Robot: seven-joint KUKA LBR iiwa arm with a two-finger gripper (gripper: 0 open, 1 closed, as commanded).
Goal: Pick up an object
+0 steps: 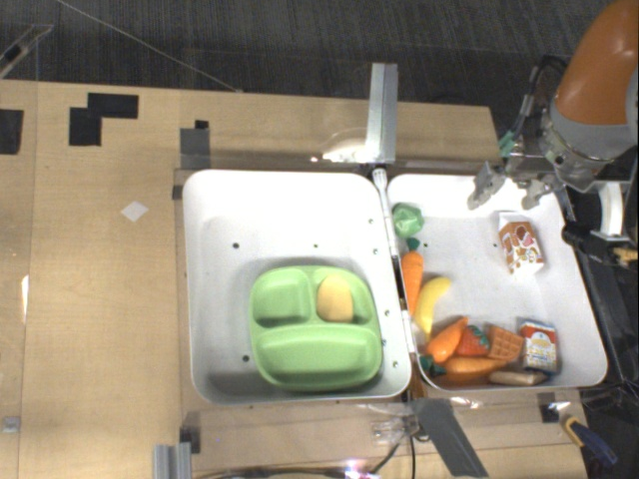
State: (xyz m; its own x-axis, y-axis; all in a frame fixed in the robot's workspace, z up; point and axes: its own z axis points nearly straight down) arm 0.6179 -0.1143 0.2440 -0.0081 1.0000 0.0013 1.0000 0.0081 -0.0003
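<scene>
Nearest you, a heap of toy food (477, 352) fills the right white bin's (469, 257) front: orange carrots, a yellow banana (429, 302), a small printed carton (537, 345). Look up from there and you find the two-finger gripper (509, 190) over the bin's far edge, its fingers spread with nothing between them. Just beside it, slightly toward you and to its right in the picture, lies a small red-and-white printed packet (521, 244). Well apart, across the divider, a green sectioned plastic tray (312, 332) carries a yellow lemon-like piece (335, 298).
</scene>
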